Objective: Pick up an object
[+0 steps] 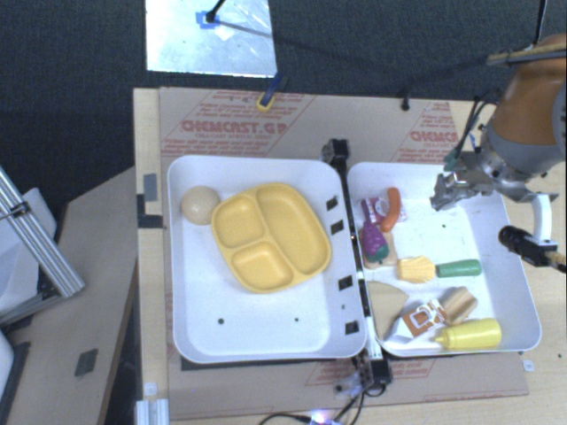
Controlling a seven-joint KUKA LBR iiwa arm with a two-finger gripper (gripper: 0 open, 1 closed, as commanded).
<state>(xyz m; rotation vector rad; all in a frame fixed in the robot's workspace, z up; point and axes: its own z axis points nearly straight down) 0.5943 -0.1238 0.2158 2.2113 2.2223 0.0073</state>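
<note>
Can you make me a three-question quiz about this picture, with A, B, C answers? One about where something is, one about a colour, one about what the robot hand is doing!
1. Where is the yellow tray?
A. in the left bin
B. in the right bin
C. on the floor

2. What colour is the squeeze bottle?
A. blue
B. yellow
C. black

3. What is the gripper doing?
A. lifting the tray
B. squeezing the bottle
C. hanging over the right bin with nothing in it

Answers: 1 A, the tray lies in the left bin beside a pale ball. 2 B, the bottle at the right bin's near edge is yellow. 3 C, no toy sits between its fingers.
</note>
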